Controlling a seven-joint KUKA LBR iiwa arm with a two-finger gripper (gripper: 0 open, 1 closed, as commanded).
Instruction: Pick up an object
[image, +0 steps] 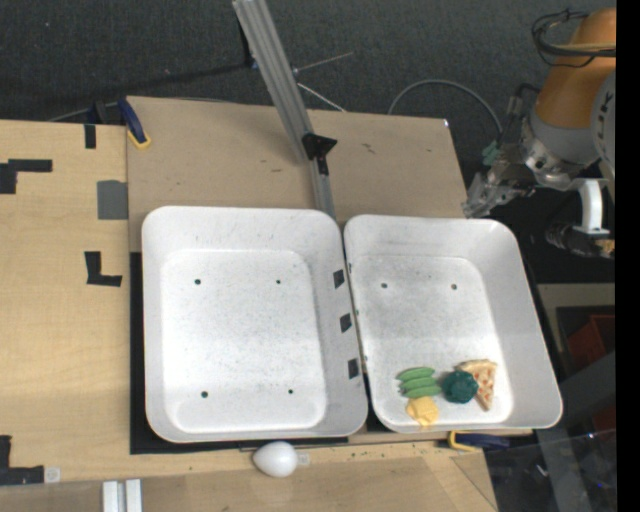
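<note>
My claw (483, 195) above the far right corner of the right bin (520, 290), whether its jaws stand apart or together I cannot tell, green pea pod (419, 381), yellow piece (423, 409), dark green lump (460, 387), pizza slice (484, 381) clustered in that bin's near right corner, left bin (240, 300) beside it, white egg (276, 459) on the bench (220, 150) before the bins.

Toys (447, 386) clustered in right bin (520, 300) near corner; gripper (484, 195) beyond rim.

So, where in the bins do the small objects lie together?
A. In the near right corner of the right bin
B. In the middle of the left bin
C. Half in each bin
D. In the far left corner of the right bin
A: the green pods, the yellow piece, the dark green lump and the pizza slice all cluster in the near right corner of the right bin.
</note>
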